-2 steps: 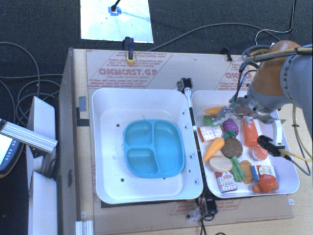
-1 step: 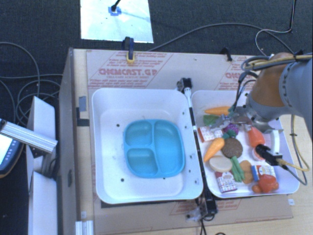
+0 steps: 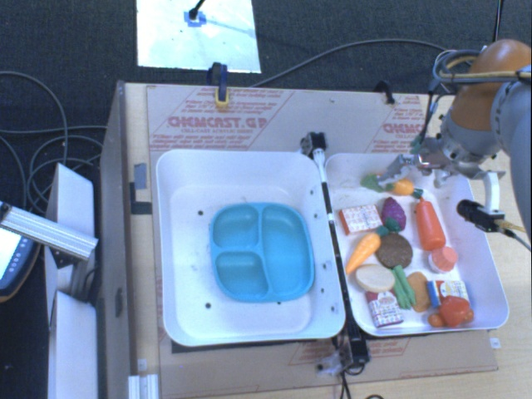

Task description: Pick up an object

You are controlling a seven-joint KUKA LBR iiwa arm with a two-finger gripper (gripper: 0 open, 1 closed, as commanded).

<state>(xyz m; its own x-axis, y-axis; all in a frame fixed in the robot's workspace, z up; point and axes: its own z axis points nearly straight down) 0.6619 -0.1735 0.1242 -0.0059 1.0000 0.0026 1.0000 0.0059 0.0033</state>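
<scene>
Many toy foods crowd the right bin [image 3: 495,289], so aim your pincer [image 3: 405,166] at the small orange piece [image 3: 403,187] just below it. I cannot tell its grip state; descend straight.

Blue divided plate [image 3: 262,252] in left bin [image 3: 179,198], toy food [image 3: 405,256] in right bin [image 3: 490,285], gripper [image 3: 409,167] above

The two bins [image 3: 187,173] are showing white. A sectioned plate [image 3: 262,252] is lying pale blue in the left one. In the right bin [image 3: 490,293], a carrot [image 3: 362,251] is glowing orange with a green top, an eggplant [image 3: 394,214] purple, a sausage [image 3: 429,225] orange-red, a patty [image 3: 394,251] dark brown, and a small carton [image 3: 360,219] red-and-white checked.
</scene>
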